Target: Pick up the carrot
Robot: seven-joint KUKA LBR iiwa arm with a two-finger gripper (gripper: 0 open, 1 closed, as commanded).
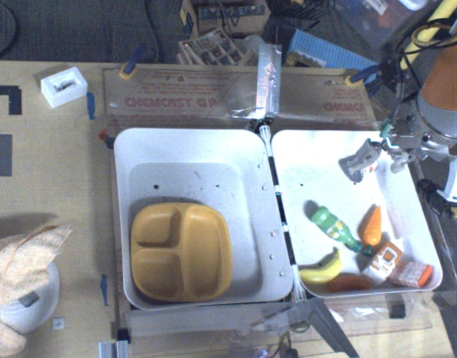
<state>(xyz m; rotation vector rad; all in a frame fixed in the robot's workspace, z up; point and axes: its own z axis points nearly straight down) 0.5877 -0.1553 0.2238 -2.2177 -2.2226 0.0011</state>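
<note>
The orange carrot (372, 226) lies in the right bin (303, 162), near its right wall, pointing up and away. My gripper (376, 162) hangs above the bin's far right part, a little beyond the carrot's tip and apart from it. Its two grey fingers (354, 164) stand spread, open, with nothing between them.
Beside the carrot lie a green bottle (335, 227), a banana (321, 267), a red item (349, 282), a small carton (385, 262) and an orange packet (416, 274). The left bin (139, 155) holds a yellow divided plate (181, 248). A cloth (23, 263) lies at the far left.
</note>
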